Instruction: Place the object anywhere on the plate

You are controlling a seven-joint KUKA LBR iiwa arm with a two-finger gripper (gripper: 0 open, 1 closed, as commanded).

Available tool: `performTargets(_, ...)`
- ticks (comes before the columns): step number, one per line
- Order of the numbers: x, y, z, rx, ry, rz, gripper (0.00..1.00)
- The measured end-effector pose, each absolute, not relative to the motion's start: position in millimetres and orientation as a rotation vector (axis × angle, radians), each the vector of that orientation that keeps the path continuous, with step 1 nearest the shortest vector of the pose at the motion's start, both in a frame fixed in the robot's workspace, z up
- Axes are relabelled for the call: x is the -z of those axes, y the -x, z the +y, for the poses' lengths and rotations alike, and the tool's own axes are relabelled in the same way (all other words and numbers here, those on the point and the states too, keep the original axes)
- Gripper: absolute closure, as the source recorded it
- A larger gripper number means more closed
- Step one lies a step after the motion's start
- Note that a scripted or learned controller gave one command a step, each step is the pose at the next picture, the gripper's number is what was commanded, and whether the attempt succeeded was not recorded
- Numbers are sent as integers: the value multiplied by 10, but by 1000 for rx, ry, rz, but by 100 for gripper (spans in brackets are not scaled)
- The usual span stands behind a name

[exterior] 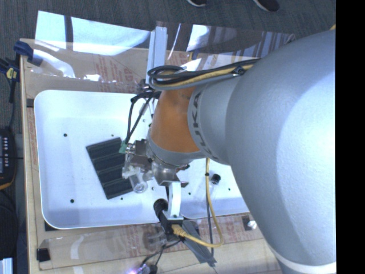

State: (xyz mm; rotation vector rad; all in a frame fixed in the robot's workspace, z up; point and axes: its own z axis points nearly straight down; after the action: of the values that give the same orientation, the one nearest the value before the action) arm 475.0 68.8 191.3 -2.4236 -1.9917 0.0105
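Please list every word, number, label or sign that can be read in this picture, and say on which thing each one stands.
No text can be read.
Reddish printing runs along the clear sheet around the white bin: too blurred to read.
The arm's orange band and the dark ribbed plate bear no visible lettering.

Bright overhead light, glare on the white bin [57, 170], soft focus
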Motion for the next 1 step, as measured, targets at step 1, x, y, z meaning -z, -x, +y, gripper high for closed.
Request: performTargets(1, -1376, -5303, 1347, -11, 2596, -1762, 100)
